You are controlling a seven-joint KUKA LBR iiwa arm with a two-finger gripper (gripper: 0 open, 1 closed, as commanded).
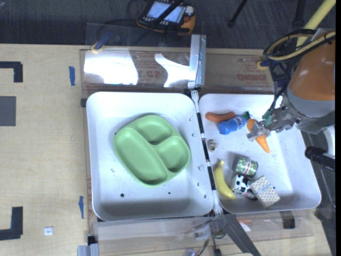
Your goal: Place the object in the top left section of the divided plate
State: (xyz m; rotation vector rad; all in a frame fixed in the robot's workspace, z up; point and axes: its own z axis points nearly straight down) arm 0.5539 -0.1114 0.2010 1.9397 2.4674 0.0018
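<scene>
bins: two, a left bin (98,159) and a right bin (298,164), side by side
divided plates: one, a green plate (152,149) with three sections, in the left bin
bananas: one, a yellow banana (222,181) in the right bin
carrots: two, an orange carrot (220,117) lying at the top of the right bin and a small carrot (262,142) near the gripper
blue bottles: one, a blue bottle (231,125) just beside the first carrot
cans: one, a green can (246,167)
patterned boxes: one, a box (265,191) near the bin's lower edge
black-and-white pieces: one, a spotted toy (242,186) between banana and box
small rings: one, a ring (211,144) near the divider
robot arms: one arm (314,84), with one gripper (265,127)
handheld controllers: one, a pendant (166,15) above the bench
</scene>
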